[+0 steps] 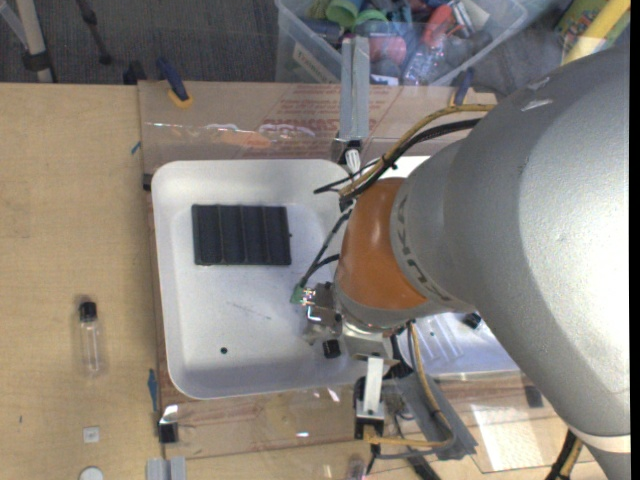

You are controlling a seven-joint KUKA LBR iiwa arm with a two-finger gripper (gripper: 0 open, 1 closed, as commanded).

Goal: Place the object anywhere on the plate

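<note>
A flat black ribbed slab (pixel 242 235) lies in the far left part of the left white bin (pixel 190 368). A tiny dark speck (pixel 223 349) sits on the bin floor nearer the front. My arm comes in from the right, and its orange band (pixel 375 258) hangs over the bin's right side. The gripper (pixel 335 330) sits below that band at the bin's front right corner, to the right of the slab and in front of it. It is well apart from the slab and largely hidden by the wrist and its cables.
The grey arm covers most of the right bin (pixel 455 343). A clear vial (pixel 90 336) lies on the wooden bench to the left. A tub of coloured toys (pixel 400 18) stands at the back, with an upright metal post (pixel 354 88) before it.
</note>
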